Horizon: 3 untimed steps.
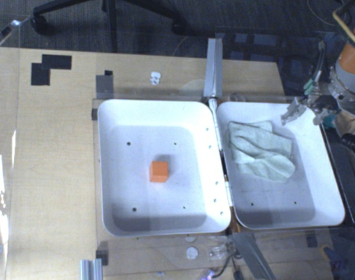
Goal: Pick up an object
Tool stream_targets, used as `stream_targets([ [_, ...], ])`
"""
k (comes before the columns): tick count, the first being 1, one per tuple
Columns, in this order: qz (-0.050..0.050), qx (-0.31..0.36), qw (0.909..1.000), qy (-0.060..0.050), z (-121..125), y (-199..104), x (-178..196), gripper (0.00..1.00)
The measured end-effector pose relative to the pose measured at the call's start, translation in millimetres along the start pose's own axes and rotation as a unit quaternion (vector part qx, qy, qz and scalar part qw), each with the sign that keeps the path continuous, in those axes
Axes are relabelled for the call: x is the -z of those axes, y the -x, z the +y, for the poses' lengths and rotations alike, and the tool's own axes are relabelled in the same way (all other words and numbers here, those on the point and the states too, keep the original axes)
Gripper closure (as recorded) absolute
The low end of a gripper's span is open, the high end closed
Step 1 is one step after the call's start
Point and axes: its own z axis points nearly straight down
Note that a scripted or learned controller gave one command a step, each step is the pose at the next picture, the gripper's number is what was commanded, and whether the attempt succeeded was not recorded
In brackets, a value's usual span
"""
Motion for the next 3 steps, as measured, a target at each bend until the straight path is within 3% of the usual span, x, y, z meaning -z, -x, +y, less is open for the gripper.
stream_targets([
  [1,0.0,-0.035,0.9994,-0.001,20,0,-150,0.0],
  [2,0.0,-0.034,0.9994,0.002,22,0,-137,1.0],
  [3,0.0,-0.074,0.9973,0.002,69,-48,-46,1.0],
])
